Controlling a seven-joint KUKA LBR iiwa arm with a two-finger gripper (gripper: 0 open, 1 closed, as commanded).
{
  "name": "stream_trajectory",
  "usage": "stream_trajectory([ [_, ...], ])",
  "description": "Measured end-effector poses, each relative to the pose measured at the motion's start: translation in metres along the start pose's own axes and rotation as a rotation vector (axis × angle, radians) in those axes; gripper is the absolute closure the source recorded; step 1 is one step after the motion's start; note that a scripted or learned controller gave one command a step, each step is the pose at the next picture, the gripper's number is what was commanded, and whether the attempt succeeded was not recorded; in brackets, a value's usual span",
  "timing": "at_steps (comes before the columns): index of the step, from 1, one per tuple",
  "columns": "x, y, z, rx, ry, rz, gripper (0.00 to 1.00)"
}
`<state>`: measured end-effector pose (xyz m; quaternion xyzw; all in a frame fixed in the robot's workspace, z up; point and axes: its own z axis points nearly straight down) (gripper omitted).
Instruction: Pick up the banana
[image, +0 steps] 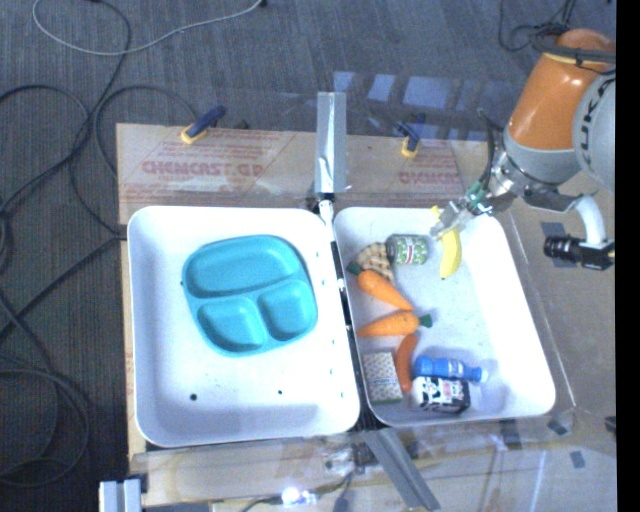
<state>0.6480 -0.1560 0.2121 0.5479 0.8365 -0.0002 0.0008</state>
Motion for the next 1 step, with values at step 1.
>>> stream_trajectory([
  [1, -0.0204, -0.0075, -0.0715, 0.0, -0.001, -0.017, 1.0],
])
